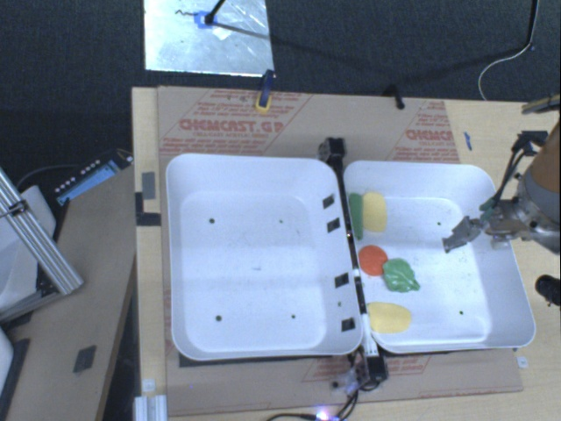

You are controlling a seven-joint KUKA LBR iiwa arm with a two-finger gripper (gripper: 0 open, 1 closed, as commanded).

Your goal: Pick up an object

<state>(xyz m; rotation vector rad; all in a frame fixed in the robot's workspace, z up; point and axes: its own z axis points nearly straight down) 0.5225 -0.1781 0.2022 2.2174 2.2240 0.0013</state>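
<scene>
From my remote seat, nearest first. Cardboard sheet (263, 384) lies on the desk (105, 261) under both bins, red print on it at the far side. Left bin (188, 261): white, shallow, a few dark dots on its floor. Right bin (491, 323): touching the left one along a hinge-like seam with black clips (342, 281).

All objects sit in the right bin, along its 9 o'clock side near the seam. Nearest is the yellow oval piece (388, 317), at about 7 o'clock of the bin. Next up, the green lumpy piece (401, 275), touching or just beside the red-orange round piece (373, 258) at its 10 o'clock. Farthest, at roughly 10 o'clock of the bin, the pale yellow block (375, 211) with a green strip (356, 216) against its 9 o'clock edge.

The gripper (458, 237) reaches in from 3 o'clock, over the right bin's 3 o'clock half, well apart from every object. Nothing sits between the jaws. I cannot tell if the jaws are wide or narrow; the tip is a small grey blur. Arm (539, 200) body is cut by the frame at 3 o'clock.

Farther back: a yellow clamp (263, 102) at the cardboard's 12 o'clock edge, a shiny foil square (209, 24) on dark carpet beyond it.
</scene>
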